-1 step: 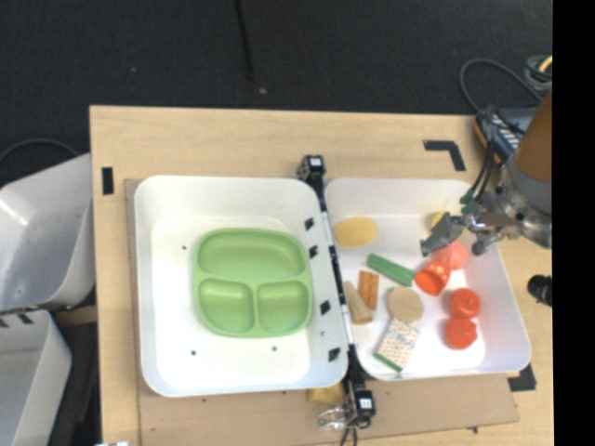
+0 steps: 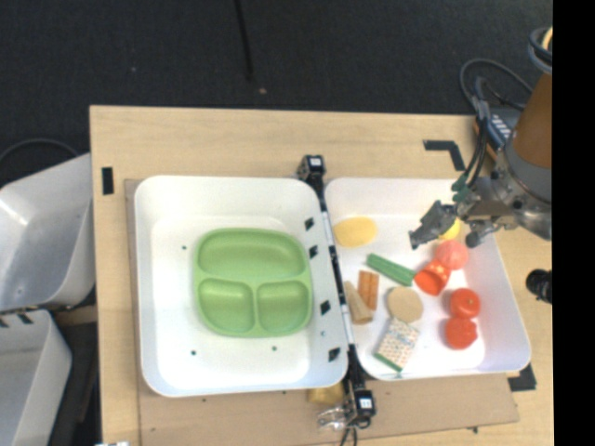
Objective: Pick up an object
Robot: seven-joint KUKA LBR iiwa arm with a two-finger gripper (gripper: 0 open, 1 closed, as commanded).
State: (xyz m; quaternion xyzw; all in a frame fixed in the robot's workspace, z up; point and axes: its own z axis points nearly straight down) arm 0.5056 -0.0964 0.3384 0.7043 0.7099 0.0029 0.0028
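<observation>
We see a green plate [image 2: 253, 281] in the left bin [image 2: 149, 249]; the toy food sits in the right bin [image 2: 507, 342]. Our gripper [image 2: 448, 229] hovers open and empty over the pink piece [image 2: 453, 254], so next we must descend and close.

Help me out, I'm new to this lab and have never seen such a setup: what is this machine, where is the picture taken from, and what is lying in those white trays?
The picture comes from one fixed camera above the bench, looking down at a slant. At the right a robot arm reaches in; its gripper hangs over the right bin. I cannot tell whether it holds anything.

The left bin holds a green divided plate. The right bin holds small toy-like items: a yellow piece, a green stick, a pink piece, several red pieces, a tan disc, brown sticks and a patterned packet.
</observation>
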